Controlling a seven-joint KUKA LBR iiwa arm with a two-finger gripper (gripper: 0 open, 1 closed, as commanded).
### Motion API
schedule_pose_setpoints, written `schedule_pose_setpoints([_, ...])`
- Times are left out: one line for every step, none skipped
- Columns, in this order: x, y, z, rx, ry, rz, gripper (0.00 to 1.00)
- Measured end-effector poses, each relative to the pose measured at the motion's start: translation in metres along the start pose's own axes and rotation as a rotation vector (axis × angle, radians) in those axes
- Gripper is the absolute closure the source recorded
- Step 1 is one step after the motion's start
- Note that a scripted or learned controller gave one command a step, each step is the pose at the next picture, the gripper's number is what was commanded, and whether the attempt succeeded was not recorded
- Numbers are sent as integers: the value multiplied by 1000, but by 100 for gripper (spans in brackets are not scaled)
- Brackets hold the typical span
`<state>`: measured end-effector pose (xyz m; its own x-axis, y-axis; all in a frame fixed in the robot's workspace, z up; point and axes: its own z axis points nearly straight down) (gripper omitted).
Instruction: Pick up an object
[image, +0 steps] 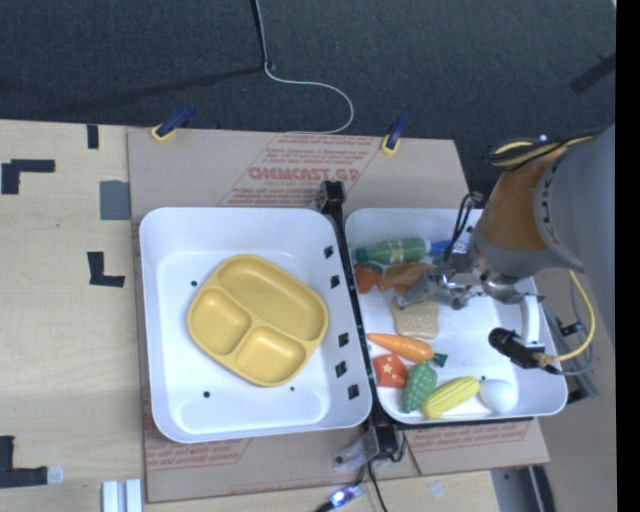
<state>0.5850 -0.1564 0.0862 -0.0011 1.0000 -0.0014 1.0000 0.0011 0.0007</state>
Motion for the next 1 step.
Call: schedule_pose_setpoints([2, 1, -12, -3, 3, -1, 100])
